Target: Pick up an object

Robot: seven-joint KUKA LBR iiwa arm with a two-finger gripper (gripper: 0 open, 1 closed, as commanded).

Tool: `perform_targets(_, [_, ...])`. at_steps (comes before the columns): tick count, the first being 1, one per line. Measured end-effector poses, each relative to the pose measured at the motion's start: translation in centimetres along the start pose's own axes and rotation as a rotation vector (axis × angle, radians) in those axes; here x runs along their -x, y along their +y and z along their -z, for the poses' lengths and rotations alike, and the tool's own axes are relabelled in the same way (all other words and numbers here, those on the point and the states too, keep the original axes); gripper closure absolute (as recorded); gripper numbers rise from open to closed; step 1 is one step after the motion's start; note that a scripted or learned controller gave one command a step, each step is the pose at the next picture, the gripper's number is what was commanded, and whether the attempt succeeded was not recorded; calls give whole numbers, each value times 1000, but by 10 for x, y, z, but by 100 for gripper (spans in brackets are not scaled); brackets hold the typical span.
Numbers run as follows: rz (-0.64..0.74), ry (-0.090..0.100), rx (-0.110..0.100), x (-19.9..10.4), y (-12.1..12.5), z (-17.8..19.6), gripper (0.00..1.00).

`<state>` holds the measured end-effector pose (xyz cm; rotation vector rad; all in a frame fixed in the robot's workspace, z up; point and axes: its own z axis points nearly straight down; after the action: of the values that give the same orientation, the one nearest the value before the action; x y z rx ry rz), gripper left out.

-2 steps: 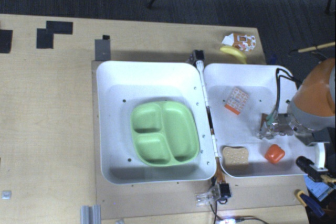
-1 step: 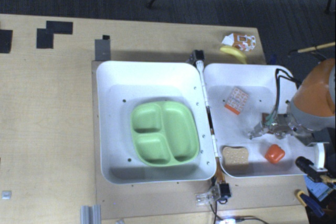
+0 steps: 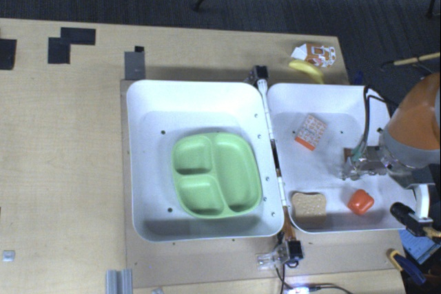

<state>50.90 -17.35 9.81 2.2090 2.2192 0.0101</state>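
Gripper (image 3: 354, 169) above orange object (image 3: 360, 202)

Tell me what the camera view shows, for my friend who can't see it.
A robot arm's gripper hangs over the right bin, near an orange ball, a sponge and a small box. The left bin holds a green tray.

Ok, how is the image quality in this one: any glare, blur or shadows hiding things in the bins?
Camera view: soft and low in detail overall; the gripper is too blurred to read. The left bin shows a mild bright patch on its wall, no harsh glare. The green divided plate, orange object, sponge and small printed packet stay distinct, with faint shadows along the near walls.
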Motion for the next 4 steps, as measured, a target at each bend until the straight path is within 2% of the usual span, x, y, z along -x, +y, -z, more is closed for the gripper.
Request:
perform_targets(1, [0, 0, 0, 0, 0, 0, 0])
perform_targets(2, [3, 0, 3, -1, 1, 11, 100])
perform_targets(3, [2, 0, 3, -1, 1, 10, 0])
perform_targets(4, [6, 0, 6, -1, 3, 21, 100])
